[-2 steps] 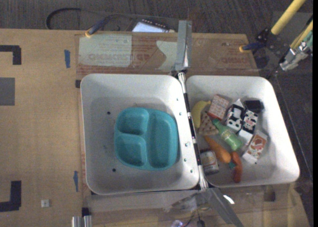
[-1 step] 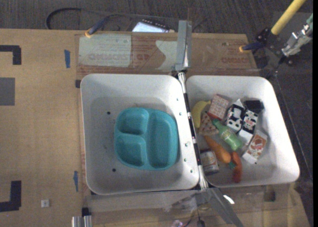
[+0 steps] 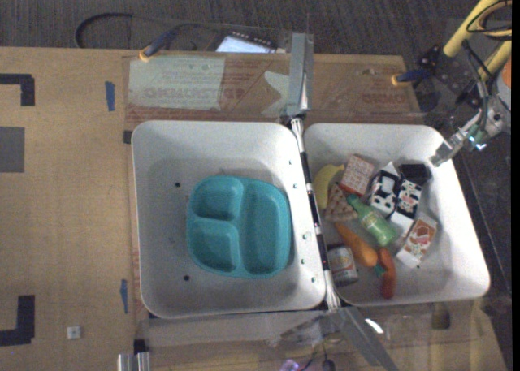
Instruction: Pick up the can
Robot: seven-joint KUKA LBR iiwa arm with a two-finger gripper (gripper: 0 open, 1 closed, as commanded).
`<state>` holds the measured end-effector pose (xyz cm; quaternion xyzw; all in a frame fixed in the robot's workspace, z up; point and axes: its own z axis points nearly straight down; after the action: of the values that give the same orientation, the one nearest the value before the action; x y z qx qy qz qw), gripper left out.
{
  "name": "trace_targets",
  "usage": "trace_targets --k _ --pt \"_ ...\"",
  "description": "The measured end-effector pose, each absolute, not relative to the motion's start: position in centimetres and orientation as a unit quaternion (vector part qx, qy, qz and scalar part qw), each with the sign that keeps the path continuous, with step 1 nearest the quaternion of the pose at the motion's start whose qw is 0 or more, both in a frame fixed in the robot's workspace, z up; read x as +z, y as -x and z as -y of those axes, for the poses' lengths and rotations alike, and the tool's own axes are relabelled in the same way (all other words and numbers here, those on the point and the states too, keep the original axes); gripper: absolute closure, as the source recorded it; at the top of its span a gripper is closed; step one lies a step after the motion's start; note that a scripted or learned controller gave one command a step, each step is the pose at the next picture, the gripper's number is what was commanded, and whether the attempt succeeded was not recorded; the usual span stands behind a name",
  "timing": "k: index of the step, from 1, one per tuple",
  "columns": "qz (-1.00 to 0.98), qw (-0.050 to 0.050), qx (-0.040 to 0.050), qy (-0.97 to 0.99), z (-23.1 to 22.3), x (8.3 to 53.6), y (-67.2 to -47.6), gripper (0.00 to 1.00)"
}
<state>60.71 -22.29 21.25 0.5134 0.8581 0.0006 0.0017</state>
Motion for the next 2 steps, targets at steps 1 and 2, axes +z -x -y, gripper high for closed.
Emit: trace_targets --k 1,2 --pt "-0.811 0.003 0.0006 -0.585 22.4 31.0 -58.1 1.00" --pt "-0.697 0.003 0.0006 -0.717 22.3 37.0 -58.5 1.00"
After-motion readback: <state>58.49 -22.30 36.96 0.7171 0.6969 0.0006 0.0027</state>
